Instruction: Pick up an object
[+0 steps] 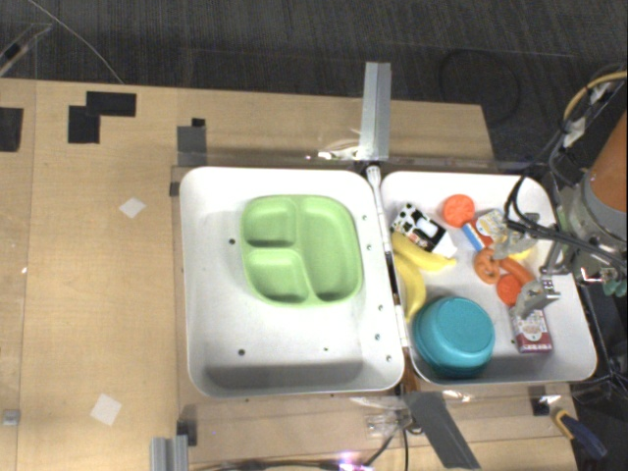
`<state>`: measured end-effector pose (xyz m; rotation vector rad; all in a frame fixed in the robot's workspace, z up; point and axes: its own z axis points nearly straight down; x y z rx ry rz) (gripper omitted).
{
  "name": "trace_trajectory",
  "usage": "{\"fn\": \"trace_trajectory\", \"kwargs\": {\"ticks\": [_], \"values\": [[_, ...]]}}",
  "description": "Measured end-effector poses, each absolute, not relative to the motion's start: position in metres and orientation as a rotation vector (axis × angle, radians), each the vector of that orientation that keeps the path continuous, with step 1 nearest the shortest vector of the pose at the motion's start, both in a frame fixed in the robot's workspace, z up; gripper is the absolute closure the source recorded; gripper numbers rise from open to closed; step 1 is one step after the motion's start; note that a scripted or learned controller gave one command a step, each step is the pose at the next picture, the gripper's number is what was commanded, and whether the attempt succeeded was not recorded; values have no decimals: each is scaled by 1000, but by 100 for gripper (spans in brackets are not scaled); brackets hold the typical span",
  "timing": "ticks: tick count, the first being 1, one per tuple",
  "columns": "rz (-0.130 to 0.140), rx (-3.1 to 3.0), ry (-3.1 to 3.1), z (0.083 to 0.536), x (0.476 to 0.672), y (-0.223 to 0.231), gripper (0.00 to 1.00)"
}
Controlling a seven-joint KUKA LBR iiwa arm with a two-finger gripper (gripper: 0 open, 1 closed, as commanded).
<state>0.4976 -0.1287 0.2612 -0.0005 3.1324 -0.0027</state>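
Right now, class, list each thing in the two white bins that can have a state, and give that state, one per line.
Green divided plastic tray: upright, lying flat in the left white bin.
Teal round bowl: upside down, in the right white bin.
Yellow banana: unpeeled, lying beside the bowl.
Small red-and-white carton: lying flat.
Gripper: above the right bin.

**Fixed Bench Furniture and Surroundings**

A light wooden bench top (88,292) carries two shallow white plastic bins: the left bin (201,292) and the right bin (574,351), set side by side with rims touching. An upright grey metal post (377,116) stands behind their junction. Black angular tape patches (98,114) mark the bench's far left. Small pale square stickers (132,206) lie left of the bins. Dark grey carpet (294,18) lies beyond the bench.
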Motion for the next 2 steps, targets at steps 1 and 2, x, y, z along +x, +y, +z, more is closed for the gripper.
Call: {"fn": "trace_trajectory", "kwargs": {"ticks": [1, 2], "values": [[-8, -438, 3099, 124, 525, -156, 0], [-16, -526, 3077, 94, 513, -154, 0]]}}
